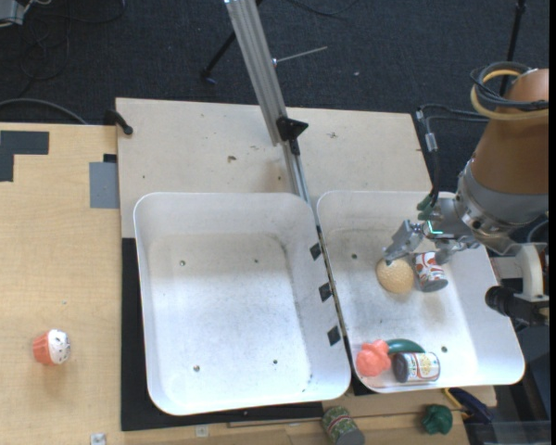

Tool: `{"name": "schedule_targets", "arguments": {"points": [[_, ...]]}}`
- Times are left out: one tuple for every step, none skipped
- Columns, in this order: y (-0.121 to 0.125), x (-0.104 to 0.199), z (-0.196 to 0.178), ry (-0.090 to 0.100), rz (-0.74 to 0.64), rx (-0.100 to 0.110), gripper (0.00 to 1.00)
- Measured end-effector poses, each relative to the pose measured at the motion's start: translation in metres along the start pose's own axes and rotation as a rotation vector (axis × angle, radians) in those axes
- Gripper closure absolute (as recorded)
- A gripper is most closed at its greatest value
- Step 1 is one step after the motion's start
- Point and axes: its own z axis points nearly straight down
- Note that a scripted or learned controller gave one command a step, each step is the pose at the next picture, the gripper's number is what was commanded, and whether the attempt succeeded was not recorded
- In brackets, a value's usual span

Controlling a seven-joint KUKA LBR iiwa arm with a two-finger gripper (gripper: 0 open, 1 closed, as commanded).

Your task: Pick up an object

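Note:
My gripper [416, 261] hangs low in the right bin [500, 360], reaching in from the right, and it looks open. One grey finger [400, 243] points down-left just above a tan round object [395, 277]. A small red-and-white can [430, 267] lies right beside the tan object, under the gripper's other side. I cannot tell whether either one is touched. Near the bin's front edge lie an orange-pink object [372, 360], a dark green object [407, 345] and a dark jar with a pale label [417, 367], packed together.
The left bin [157, 248] stands to the left across a dividing rim with black clips [322, 290]. A slanted metal rail [264, 72] rises behind the bins. An orange-and-white toy [52, 348] lies on the wooden bench at far left. Two green items [435, 419] sit beyond the front edge.

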Motion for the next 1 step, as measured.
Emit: {"name": "schedule_targets", "arguments": {"points": [[0.0006, -0.0014, -0.0019, -0.001, 0.002, -0.005, 0.0]]}}
